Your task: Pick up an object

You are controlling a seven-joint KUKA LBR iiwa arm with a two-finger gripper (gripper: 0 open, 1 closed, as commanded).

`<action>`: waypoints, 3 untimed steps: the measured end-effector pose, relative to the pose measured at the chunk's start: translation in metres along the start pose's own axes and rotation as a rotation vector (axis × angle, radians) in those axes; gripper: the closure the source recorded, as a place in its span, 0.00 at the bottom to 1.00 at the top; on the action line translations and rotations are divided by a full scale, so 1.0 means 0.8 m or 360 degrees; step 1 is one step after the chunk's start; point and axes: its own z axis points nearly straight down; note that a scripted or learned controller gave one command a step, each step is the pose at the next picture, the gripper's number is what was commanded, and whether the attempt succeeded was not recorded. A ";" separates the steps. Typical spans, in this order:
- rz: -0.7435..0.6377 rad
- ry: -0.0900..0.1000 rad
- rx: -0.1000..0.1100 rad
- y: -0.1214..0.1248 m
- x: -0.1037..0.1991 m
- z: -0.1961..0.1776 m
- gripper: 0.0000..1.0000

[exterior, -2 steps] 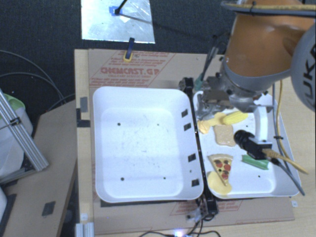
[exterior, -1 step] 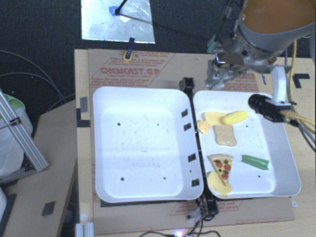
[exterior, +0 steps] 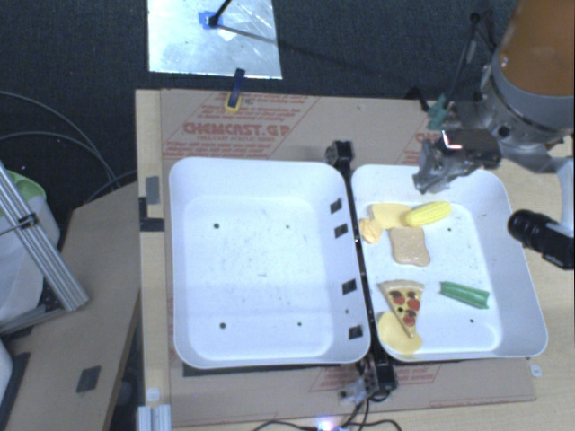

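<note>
Over the right bin's far edge: approach step, nothing held.
We cannot tell how the fingers [exterior: 434,180] stand; the corn cob [exterior: 428,213] lies just below them. Next we judge a short descent is needed.

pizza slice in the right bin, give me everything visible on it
The pizza slice looks like a plastic toy: a tan triangular wedge with a yellow cheese face and red and dark round toppings. It lies flat on the floor of the right bin, near the front left corner, close to the divider. Its narrow tip points toward the front and overlaps a pale yellow round piece. Nothing else touches it; the claw is over the bin's back edge.
</note>
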 end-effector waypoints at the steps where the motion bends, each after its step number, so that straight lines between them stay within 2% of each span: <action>1: -0.0013 -0.0001 0.0007 -0.002 0.044 0.035 1.00; 2: 0.0009 -0.0004 -0.0016 -0.001 -0.059 -0.093 1.00; 3: -0.0026 0.0000 0.0018 -0.003 0.092 0.013 1.00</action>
